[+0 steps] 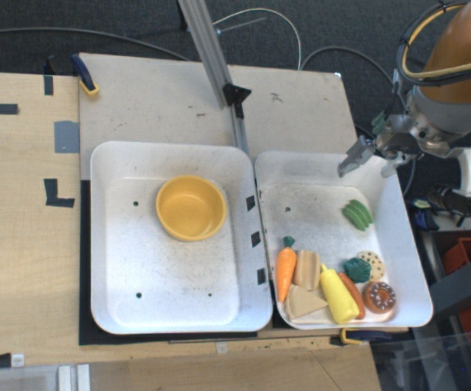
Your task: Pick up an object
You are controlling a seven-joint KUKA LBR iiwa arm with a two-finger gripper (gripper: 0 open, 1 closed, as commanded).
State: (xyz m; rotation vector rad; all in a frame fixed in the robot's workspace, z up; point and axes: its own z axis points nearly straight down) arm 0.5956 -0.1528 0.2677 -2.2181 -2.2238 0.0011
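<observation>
No writing or brand can be read on anything here; the dark tape marks on the table (24, 137) are plain shapes. I take the right bin (317, 173) as my landmark. The tool (371, 160) hangs over that bin's far right corner, above its rim, with two grey fingers (351, 160) pointing down and apart and nothing between them, so it is released. The arm's orange band (455, 39) is cut off at the frame's upper right.

Inside the right bin, a green vegetable (357, 213) lies alone near the right wall, below the tool and apart from it. Along the bin's near edge sits a crowded heap: a carrot (285, 272), tan wedge-shaped pieces (305, 287), a yellow bottle (339, 292), a dark green lump (356, 269), a speckled cookie (371, 261) and a doughnut (379, 297). They overlap, and something reddish beside the bottle is mostly hidden, so I cannot tell what it is.

Left of the right bin, the other bin (117, 243) holds a yellow bowl (191, 208). A grey metal bar (207, 39) slants away from the gap between the bins, its top cut off.
</observation>
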